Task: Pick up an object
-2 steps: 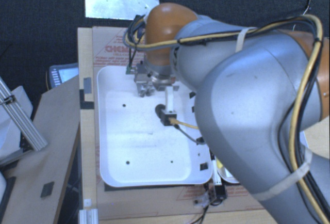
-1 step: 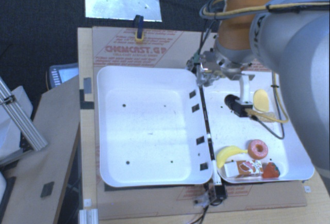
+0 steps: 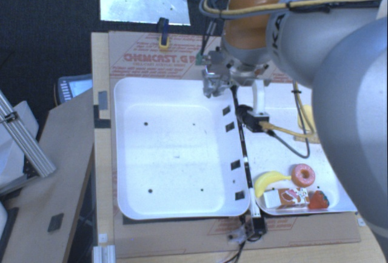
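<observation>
Hovering over the far end of the divider between the two bins, the gripper [image 3: 213, 87] sits well apart from anything it could pick up. From the overhead camera its fingers are lost in a grey blur beneath the orange band, so I cannot tell how far apart they stand or whether anything is between them. The left bin [image 3: 124, 134] lies below and to the left of it. The candidates all cluster in the near corner of the right bin [image 3: 276, 95] — a banana [image 3: 267, 180], a pink donut [image 3: 302, 174] touching or just beside it, and a red-and-white packet [image 3: 293, 197] with a small red item [image 3: 319, 200] next to it. The risk, as I judge it: those pieces are crowded against the bin wall and each other, so a descent there could catch the rim or nudge a neighbour and close on nothing.
</observation>
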Controlling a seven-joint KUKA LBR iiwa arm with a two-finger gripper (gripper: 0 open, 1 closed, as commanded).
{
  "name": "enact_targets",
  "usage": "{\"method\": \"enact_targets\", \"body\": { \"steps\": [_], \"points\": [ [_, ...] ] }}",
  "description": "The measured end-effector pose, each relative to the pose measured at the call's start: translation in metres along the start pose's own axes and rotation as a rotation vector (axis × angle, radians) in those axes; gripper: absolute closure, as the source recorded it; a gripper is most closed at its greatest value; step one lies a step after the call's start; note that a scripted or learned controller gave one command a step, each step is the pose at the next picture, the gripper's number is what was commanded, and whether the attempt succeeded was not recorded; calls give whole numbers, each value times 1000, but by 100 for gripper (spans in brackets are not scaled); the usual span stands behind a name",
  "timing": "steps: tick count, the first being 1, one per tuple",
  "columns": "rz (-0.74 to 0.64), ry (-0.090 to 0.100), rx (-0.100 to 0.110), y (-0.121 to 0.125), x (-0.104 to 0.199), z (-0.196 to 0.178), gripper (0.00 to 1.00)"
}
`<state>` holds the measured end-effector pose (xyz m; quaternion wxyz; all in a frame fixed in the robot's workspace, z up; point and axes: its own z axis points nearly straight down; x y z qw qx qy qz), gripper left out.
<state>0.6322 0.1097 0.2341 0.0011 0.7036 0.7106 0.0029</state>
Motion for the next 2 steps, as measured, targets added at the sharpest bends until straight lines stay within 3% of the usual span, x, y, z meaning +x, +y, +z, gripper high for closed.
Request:
{"method": "enact_targets", "body": {
  "steps": [1,2],
  "points": [
    [-1,1,3,1,74,4,100],
    [1,0,6,-18,129,18,100]
  ]
}}
